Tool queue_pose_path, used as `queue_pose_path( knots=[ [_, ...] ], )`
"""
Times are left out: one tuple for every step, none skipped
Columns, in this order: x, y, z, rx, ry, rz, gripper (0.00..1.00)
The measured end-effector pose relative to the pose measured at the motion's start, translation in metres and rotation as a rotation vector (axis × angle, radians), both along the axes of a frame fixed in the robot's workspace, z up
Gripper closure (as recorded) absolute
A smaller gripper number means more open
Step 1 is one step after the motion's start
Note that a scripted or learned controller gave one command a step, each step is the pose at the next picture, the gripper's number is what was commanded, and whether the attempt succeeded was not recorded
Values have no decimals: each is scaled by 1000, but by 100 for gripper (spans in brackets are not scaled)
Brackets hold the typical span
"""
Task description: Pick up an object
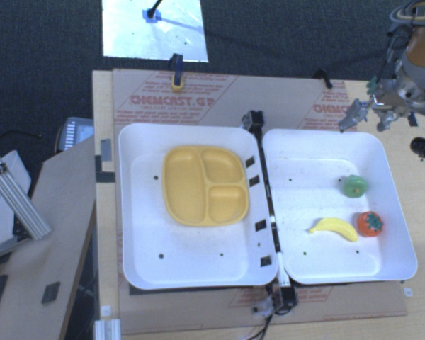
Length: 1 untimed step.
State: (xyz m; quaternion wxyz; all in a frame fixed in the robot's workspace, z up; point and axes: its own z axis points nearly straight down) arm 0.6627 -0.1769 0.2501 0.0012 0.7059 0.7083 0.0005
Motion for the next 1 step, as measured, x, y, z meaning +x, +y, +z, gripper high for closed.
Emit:
queue_pose_path(
  knots=[
    [3,-2,-42,0,3,-1,0]
  ],
)
